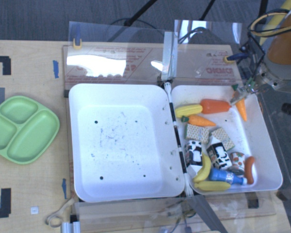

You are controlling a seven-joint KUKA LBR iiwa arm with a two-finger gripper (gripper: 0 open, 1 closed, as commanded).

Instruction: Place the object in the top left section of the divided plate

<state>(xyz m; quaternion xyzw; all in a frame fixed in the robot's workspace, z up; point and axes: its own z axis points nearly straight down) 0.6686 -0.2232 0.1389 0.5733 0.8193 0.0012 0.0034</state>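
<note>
Wooden bench top runs under your two white bins; the left bin (119,140) holds nothing but scuff marks, and the right bin (269,144) is crowded with toy food. Your gripper (242,92) hangs at the far right corner of the right bin, and a small orange carrot (241,109) sits right at its tip, slanting down the bin's right wall. You cannot tell whether the jaws are closed on it or how far apart they stand. The green divided plate (22,128) lies well apart, on the bench left of the left bin. Near the carrot you see a larger orange piece (215,106), a corn cob (188,110), crackers (222,137), a banana (203,169), a blue bottle (226,176) and a sausage (250,170).
</note>
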